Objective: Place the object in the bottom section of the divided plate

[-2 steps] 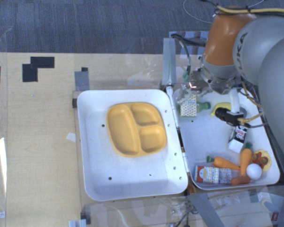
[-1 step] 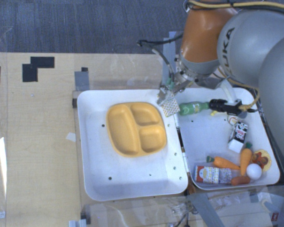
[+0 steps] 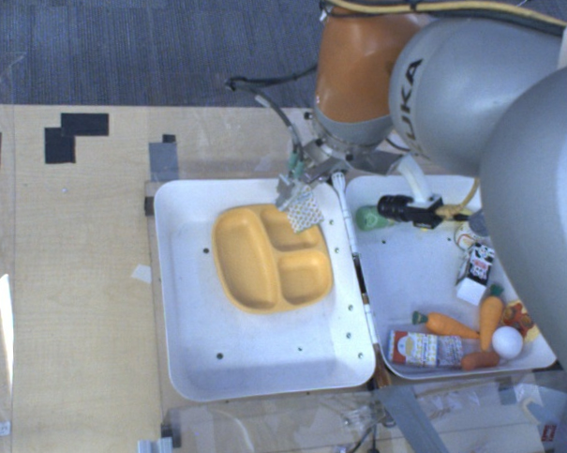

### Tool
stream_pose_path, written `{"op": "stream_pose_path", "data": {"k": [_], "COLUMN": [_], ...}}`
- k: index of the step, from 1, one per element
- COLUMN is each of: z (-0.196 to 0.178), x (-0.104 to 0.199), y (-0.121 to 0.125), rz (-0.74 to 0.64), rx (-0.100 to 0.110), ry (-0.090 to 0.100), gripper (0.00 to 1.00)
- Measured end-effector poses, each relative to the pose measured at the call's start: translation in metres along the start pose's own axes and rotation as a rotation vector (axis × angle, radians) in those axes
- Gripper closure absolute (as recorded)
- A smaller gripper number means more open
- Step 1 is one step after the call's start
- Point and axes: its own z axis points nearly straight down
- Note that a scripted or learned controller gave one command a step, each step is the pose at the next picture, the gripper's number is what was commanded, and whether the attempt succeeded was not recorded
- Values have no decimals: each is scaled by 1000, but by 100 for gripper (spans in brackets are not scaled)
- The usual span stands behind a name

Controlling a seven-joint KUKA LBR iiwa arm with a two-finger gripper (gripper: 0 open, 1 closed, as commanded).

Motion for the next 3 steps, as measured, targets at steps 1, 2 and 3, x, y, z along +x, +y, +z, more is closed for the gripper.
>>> {"op": "stream_pose_path", "data": {"k": [1,2,3], "z": [18,52,52], "x": [74,53,53], "y": [-12,-37,-37], "rz": [-60,-392,-392], "rx": [3,1,1], "ry": [2,2,2], "gripper": [100,100,0]}}
